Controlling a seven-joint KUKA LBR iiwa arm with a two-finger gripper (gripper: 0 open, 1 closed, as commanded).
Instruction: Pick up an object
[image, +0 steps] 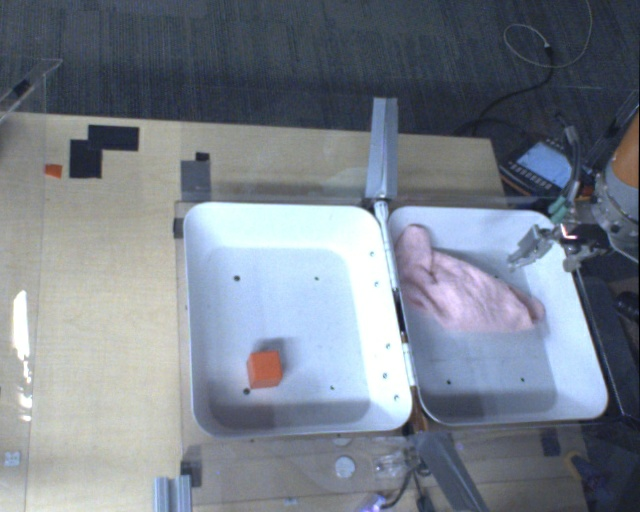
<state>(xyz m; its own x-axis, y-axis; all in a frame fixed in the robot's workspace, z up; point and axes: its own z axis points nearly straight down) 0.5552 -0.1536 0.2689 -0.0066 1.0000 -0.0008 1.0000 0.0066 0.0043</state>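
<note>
Camera view, left bin: holds only the orange block.
Right bin: just beside the left bin.
Pink cloth: crumpled in the right bin's upper half.
Gripper: over that bin's upper right, apparently empty; too small to judge more.
Orange block: left bin, lower middle.

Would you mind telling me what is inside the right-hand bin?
A crumpled pink cloth lies in the right bin, toward its far left part. Whatever the cloth may cover on the bin floor cannot be seen.
</note>
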